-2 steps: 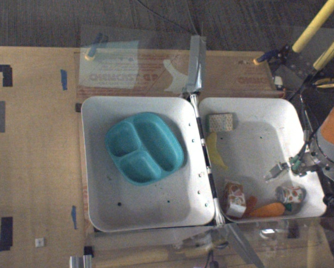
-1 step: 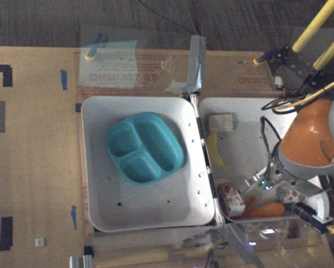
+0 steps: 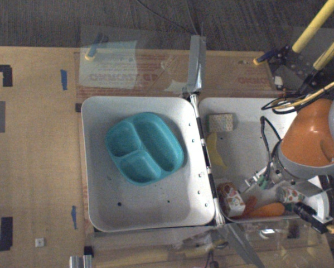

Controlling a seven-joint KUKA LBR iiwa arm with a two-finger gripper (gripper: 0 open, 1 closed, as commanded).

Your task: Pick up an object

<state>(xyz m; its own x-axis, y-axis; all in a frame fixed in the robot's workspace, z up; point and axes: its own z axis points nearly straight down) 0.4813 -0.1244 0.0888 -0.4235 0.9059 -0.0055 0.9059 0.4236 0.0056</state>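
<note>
The right bin [image 3: 242, 108] holds several objects. A speckled beige block [image 3: 221, 121] lies at its far left, with a yellow banana [image 3: 215, 149] just below it. A small red and white carton [image 3: 231, 199] sits in the near left corner, and an orange carrot [image 3: 264, 210] lies beside it along the front wall. A patterned small item [image 3: 292, 195] rests right of the carrot. My gripper [image 3: 262, 180] hangs low over the near part of this bin, just above the carrot and right of the carton, under the arm's orange band [image 3: 309, 138].
The left bin [image 3: 94, 166] holds a teal divided plate [image 3: 145, 147]. A metal divider [image 3: 203, 166] separates the bins. Cables [image 3: 272, 133] loop beside the arm. Yellow-handled tools [image 3: 314, 24] lie at the back right on the wooden bench.
</note>
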